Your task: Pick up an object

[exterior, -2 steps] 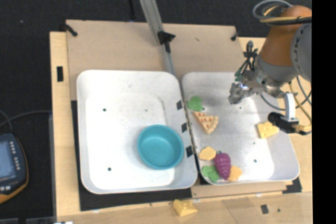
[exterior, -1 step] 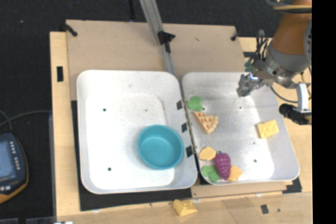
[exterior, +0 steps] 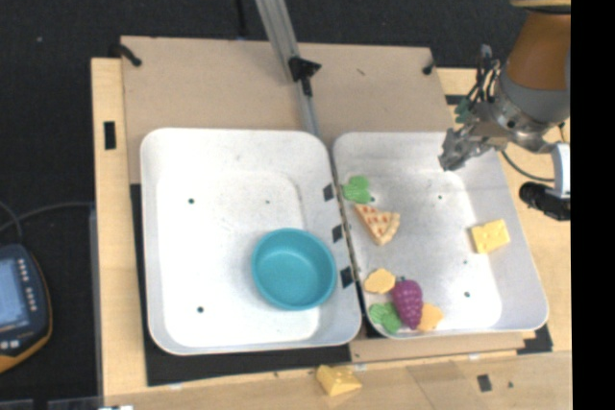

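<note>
Yellow cheese block point(exterior: 490, 236) in right bin point(exterior: 519, 302), just below claw point(exterior: 454, 156); claw's grip unclear.

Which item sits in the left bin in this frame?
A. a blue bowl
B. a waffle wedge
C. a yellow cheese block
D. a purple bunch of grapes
A: the blue bowl rests on the floor of the left bin, while the purple grapes, the yellow cheese block and the waffle wedge all lie in the right bin.
</note>
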`<action>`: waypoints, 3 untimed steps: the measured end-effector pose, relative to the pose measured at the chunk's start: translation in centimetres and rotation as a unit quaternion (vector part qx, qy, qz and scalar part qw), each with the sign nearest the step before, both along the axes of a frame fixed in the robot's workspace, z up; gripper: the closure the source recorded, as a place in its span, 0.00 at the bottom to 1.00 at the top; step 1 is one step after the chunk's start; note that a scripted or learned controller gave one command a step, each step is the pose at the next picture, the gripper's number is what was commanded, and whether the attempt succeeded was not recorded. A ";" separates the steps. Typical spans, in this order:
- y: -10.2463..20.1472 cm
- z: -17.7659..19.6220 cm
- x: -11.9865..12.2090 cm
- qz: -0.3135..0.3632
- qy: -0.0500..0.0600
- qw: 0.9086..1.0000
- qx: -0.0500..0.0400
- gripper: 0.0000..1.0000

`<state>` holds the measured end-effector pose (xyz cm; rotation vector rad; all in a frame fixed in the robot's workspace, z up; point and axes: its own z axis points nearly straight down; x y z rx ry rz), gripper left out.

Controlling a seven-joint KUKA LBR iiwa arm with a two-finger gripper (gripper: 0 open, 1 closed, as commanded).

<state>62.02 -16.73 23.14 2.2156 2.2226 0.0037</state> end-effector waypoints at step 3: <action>16.3 -0.5 -4.3 0.002 0.002 1.000 0.001 1.00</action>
